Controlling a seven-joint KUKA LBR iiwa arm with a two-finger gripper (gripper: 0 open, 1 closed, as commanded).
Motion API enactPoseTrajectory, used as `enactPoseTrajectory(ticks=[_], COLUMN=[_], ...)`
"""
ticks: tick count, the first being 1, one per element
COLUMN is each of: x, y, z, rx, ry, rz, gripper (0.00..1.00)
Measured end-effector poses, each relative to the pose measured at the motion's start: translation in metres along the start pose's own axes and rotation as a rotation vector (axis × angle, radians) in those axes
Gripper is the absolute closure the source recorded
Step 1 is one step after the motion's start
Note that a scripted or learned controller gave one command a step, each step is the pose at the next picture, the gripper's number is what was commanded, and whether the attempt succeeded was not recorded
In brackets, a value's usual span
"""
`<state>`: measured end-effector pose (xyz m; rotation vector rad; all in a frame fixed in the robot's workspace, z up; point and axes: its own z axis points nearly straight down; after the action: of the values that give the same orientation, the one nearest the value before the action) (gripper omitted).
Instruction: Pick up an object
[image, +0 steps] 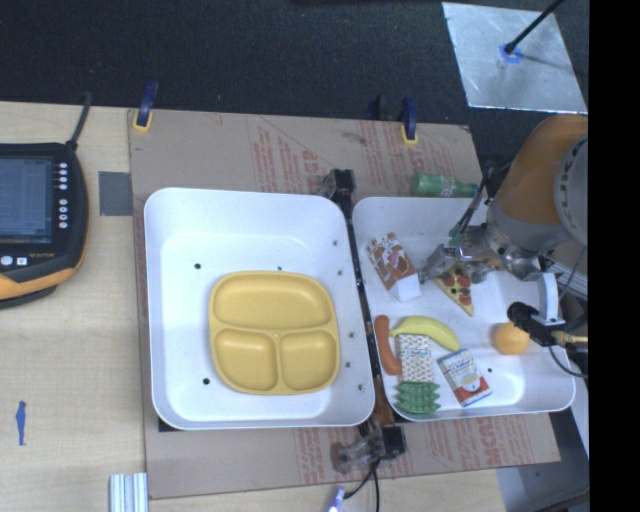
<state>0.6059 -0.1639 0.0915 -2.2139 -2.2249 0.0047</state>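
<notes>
The right bin (540, 395) holds several small items: a white carton with a red picture (392, 266), a pizza slice (459, 288), a banana (426, 328), a red sausage (383, 346), a cracker packet (415, 358), a green pea pod (418, 399), a small juice box (465, 378) and an orange (512, 339). My gripper (455, 259) hangs low over the bin's far middle, right at the top edge of the pizza slice and just right of the carton. Nothing is visibly lifted.
The left bin (175, 300) holds a yellow divided tray (273, 332). A green bottle (440, 185) lies behind the right bin. A tablet pendant (35, 220) sits at the far left. The arm's grey and orange body (545, 190) covers the right bin's far right corner.
</notes>
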Motion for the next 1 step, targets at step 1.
enactPoseTrajectory(ticks=[1], x=[-0.0484], y=[0.0072], z=[-0.0316], rx=[-0.003], ry=[0.0], rz=[0.002], gripper=[0.0])
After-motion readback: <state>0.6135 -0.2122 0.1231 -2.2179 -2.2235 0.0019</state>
